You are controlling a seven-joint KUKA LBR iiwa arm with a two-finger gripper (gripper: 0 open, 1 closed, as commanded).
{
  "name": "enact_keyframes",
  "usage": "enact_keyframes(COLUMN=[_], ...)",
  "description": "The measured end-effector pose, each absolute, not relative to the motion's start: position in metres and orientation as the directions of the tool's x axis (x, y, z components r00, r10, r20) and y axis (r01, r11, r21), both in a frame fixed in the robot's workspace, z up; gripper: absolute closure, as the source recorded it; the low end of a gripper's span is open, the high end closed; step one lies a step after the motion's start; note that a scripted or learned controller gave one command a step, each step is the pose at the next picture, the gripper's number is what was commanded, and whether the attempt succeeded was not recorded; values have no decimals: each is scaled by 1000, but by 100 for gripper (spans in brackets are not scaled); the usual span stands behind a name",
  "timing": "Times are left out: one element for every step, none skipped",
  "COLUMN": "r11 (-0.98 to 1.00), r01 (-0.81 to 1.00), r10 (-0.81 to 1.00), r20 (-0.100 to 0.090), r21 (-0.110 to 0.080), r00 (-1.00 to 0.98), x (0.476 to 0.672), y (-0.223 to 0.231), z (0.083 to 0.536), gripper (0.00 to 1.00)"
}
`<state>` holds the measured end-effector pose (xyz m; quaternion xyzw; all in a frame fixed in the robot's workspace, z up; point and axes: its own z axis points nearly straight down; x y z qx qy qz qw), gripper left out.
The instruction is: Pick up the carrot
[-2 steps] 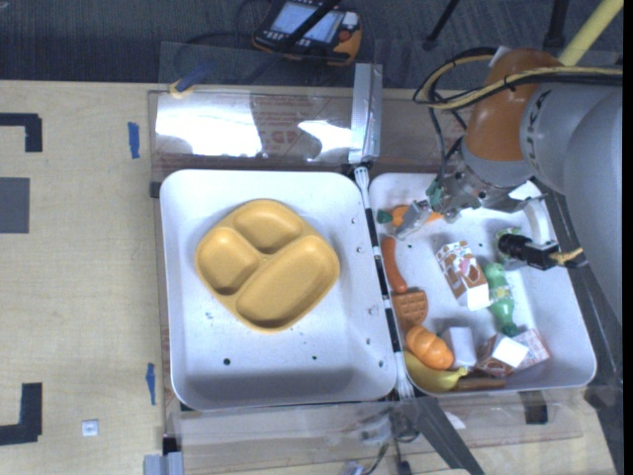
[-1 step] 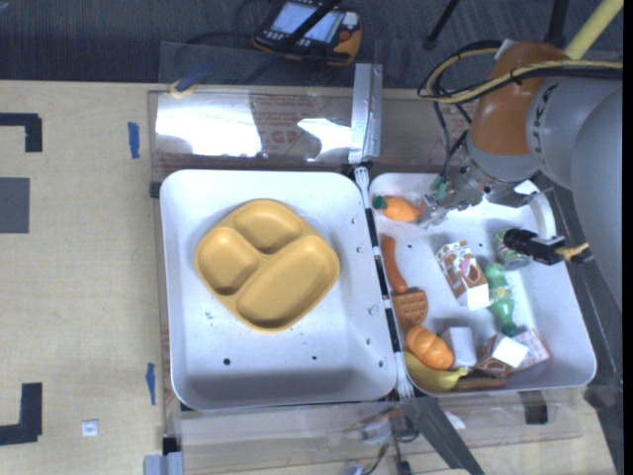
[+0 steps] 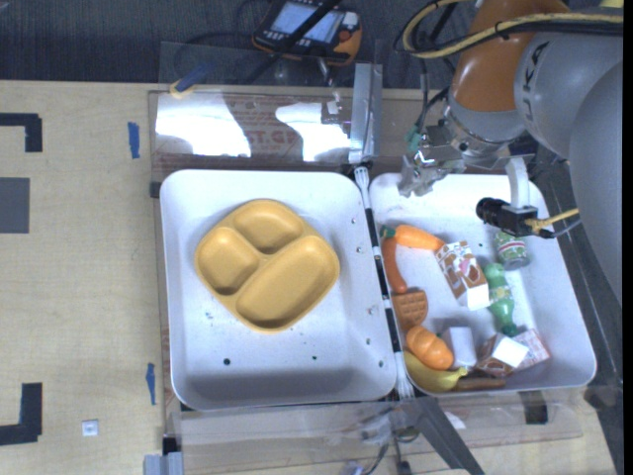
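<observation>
My gripper [image 3: 419,176] hangs empty, fingers slightly parted, at the right bin's [image 3: 574,305] 11 o'clock corner. The carrot [image 3: 419,237] lies just toward 6 o'clock; I'd descend straddling its width, avoiding the sausage [image 3: 394,265].

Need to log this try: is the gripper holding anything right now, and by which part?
Nothing is held. The gripper hangs over the right white bin, apart from the orange toy carrot lying below it.
</observation>
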<state>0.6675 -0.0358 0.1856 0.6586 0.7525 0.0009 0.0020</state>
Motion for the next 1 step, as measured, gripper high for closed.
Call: enact_keyframes(r11=[133], r01=[991], r10=[991], r20=[-2], r21=[3], r00=[-133], x=[667], y=[-36], z=[185], gripper=[0])
